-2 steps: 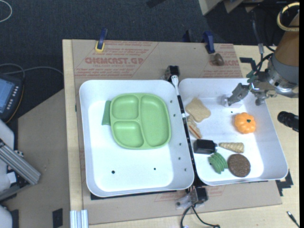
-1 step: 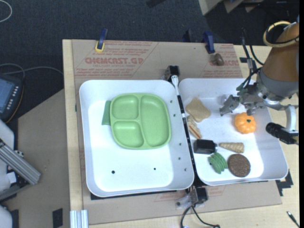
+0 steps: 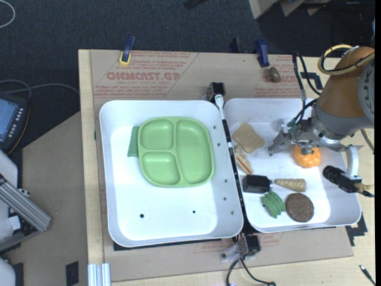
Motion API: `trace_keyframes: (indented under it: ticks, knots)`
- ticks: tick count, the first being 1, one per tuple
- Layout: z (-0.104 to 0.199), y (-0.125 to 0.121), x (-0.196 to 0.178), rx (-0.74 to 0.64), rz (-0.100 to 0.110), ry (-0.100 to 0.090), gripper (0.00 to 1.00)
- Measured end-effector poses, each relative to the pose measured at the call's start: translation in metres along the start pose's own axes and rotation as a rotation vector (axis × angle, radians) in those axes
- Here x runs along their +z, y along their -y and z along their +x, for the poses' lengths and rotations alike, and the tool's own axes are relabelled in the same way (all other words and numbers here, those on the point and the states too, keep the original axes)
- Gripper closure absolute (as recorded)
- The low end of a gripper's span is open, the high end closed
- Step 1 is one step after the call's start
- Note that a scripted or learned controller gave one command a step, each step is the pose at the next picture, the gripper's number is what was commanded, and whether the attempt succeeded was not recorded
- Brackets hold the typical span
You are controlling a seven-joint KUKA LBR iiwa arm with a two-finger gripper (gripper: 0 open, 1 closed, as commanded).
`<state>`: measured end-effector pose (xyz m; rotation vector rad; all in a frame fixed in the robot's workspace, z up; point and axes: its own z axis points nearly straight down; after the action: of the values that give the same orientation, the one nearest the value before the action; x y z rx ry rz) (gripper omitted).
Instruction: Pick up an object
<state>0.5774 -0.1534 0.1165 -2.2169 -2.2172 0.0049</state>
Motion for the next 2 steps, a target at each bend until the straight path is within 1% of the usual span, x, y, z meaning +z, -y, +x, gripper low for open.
trace_keyframes:
  ticks: [1, 2]
  knots:
    - [0.001, 0.000, 0.034, 0.000, -0.003, 0.000, 0.00]
    - [0.000, -0.001, 0.021, 0.001, -0.006, 0.002, 1.00]
